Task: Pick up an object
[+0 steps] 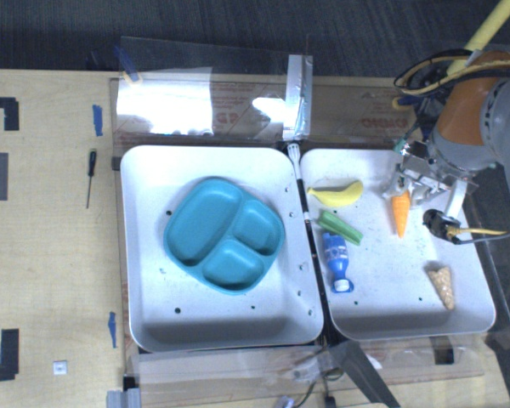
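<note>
An orange carrot (399,214) is in the right bin (382,300), its thick end pointing toward the far rim. My gripper (415,187) is right at that thick end, over the bin's far right corner, and its metal parts hide where they meet the carrot. A yellow banana (337,194) lies near the bin's far left. Below it are a green pod (338,226) and a blue bottle (336,260) with a white cap. A tan wedge (442,285) rests near the right wall.
The left bin (153,313) holds a blue divided plate (224,234). A ridge where the two bins meet runs just left of the banana and bottle. Bare floor of the right bin lies between the bottle and the tan wedge.
</note>
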`<state>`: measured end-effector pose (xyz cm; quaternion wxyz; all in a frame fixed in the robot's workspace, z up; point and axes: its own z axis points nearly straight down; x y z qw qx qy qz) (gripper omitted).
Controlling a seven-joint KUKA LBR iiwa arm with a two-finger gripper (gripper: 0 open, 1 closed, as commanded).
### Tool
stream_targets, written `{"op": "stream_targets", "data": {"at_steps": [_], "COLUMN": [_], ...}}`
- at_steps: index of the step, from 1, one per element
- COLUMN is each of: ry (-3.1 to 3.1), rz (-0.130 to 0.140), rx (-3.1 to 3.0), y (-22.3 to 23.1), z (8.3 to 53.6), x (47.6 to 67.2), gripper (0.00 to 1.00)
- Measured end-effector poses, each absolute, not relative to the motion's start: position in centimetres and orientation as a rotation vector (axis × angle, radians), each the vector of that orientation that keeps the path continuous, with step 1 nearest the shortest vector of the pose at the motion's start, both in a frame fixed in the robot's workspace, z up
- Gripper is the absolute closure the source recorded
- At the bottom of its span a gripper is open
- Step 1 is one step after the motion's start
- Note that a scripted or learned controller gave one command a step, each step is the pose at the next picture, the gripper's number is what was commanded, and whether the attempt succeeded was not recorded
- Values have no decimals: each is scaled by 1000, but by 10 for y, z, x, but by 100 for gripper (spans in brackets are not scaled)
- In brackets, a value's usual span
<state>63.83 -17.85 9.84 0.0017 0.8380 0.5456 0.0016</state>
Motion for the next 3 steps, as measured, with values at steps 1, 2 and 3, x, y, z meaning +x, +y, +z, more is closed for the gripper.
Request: {"op": "stream_targets", "data": {"at_steps": [1,2,3], "ry": [1909,1987,1963], "rz": [10,-2,4], "rx": [2491,2435,2449], "y": [-73,-91,-126], "z": [188,190,89], "x": [625,612,580], "gripper": [100,100,100]}}
